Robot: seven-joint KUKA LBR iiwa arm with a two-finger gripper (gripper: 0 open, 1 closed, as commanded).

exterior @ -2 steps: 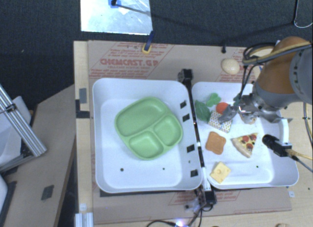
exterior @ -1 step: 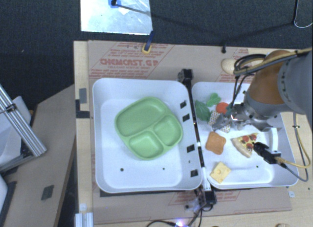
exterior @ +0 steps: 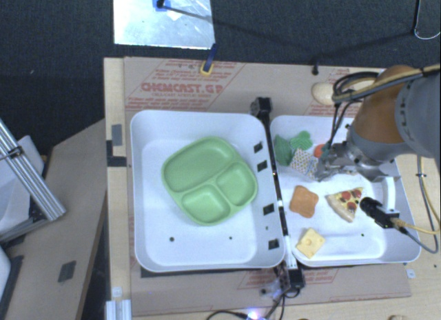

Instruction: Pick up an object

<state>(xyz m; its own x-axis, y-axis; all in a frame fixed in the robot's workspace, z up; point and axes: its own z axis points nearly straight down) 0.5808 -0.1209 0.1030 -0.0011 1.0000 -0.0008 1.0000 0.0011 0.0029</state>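
My desk (exterior: 172,77): brown printed board top. Directly on it, two shallow white bins touching side by side, left bin (exterior: 148,194) and right bin (exterior: 396,246).

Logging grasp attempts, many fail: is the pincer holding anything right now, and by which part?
It cannot be told. The pincer is low in the right bin beside the patterned item, its tips too unclear to show a hold.

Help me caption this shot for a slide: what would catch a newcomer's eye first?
The green divided plate stands out, lying alone in the left white bin. Next comes the grey and orange arm, reaching from the right over the right bin, its gripper low beside a green toy. A pizza slice and two yellow-orange pieces lie nearby.
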